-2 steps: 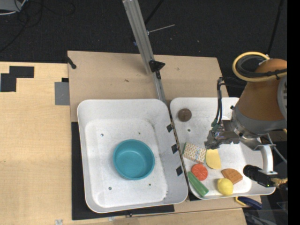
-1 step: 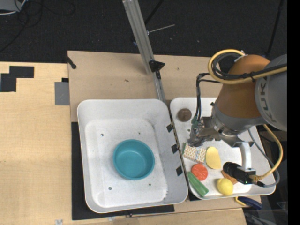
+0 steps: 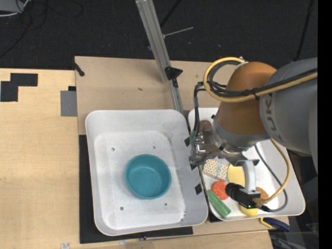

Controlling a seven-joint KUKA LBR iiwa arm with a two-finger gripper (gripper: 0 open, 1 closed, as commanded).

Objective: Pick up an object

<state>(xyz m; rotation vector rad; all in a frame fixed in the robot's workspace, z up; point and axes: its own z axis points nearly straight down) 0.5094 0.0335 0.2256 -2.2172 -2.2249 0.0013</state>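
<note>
A teal bowl [image 3: 148, 176] sits in the left bin [image 3: 104, 128]. In the right bin [image 3: 285, 191] lie a patterned beige block [image 3: 215, 167], a yellow object [image 3: 236, 174], a red-orange piece [image 3: 220, 190] and a green stick-like item [image 3: 220, 205]. The arm's orange band [image 3: 244, 100] and grey wrist hang over the right bin's left part. My gripper [image 3: 199, 152] reaches down near the bin's left wall, just above the beige block, and the wrist hides its tips.
A slanted aluminium rail [image 3: 158, 40] rises behind the bins. Cables [image 3: 259, 191] loop from the wrist over the right bin's objects. Bare wooden bench lies to the left, with a black mat under the left bin.
</note>
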